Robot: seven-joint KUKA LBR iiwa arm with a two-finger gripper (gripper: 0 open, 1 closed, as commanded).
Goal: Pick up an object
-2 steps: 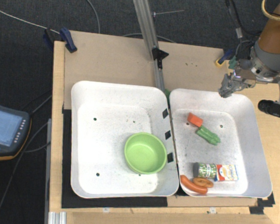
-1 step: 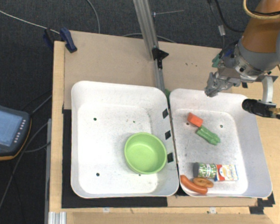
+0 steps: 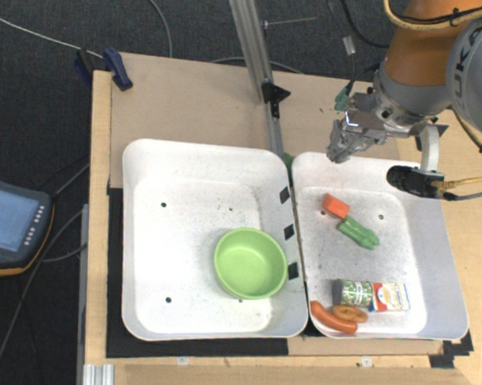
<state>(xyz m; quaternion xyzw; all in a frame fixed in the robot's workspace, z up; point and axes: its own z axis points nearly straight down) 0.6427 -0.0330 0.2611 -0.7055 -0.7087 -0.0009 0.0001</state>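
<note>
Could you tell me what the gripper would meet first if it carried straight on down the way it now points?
Probably the bare floor near the far rim of the right bin. The gripper hangs over that edge, short of the orange block, though depth is hard to judge from this slant.

- The grey KUKA arm with an orange band (image 3: 439, 45) reaches in above the right white shallow bin's (image 3: 437, 236) far rim.
- Its two-finger gripper (image 3: 338, 154) points downward over that rim, holding nothing visible.
</note>
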